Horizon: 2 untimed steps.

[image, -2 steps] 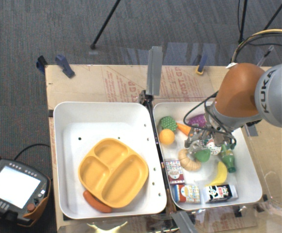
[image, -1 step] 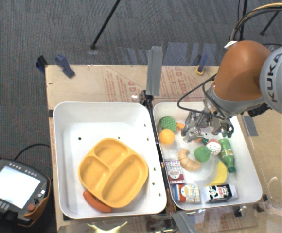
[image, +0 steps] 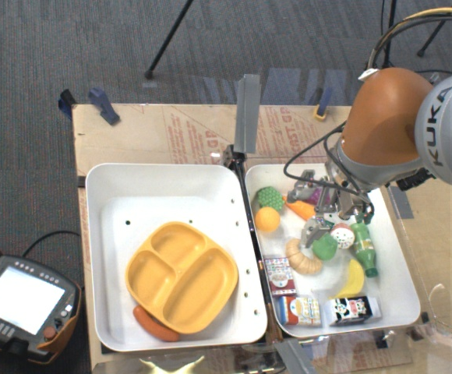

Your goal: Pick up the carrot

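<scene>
The carrot (image: 299, 209) is a small orange piece lying in the upper middle of the right bin (image: 409, 287), between a green bumpy ball (image: 270, 198) and the arm's wrist. My gripper (image: 319, 218) hangs low over the bin just right of the carrot, its dark metal body partly covering the carrot's right end. I cannot make out whether anything sits in the gripper. The big orange and grey arm housing (image: 386, 127) looms above and hides the bin's upper right corner.
Crowded around the gripper are an orange ball (image: 267, 220), a tan croissant (image: 302, 257), a green round toy (image: 325, 247), a white dotted ball (image: 342, 237), a green bottle (image: 364, 248), a banana (image: 353, 279) and small cartons (image: 353, 308). The left bin (image: 109, 193) holds a yellow divided plate (image: 181, 276).
</scene>
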Each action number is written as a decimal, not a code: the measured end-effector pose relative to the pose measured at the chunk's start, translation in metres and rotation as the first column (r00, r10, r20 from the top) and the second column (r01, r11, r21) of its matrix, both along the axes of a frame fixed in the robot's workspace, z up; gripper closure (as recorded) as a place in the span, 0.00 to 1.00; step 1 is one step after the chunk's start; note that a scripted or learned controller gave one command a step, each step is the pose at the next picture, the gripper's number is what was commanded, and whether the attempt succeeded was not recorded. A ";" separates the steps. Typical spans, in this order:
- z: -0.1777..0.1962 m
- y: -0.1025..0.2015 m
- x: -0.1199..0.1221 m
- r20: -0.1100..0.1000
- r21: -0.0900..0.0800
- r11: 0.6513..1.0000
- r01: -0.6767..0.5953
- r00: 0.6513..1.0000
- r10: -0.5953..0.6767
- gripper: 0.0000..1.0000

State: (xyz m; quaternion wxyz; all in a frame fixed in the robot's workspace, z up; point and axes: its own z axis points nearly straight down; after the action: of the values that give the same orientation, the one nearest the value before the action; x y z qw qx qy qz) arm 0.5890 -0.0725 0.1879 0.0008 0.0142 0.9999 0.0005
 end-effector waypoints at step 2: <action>-0.099 -0.008 0.021 0.001 0.000 0.880 0.476 0.880 -0.476 0.00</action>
State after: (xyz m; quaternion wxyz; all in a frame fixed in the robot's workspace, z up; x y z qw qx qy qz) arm 0.6102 -0.0803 0.0888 0.0014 0.2590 0.9659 0.0004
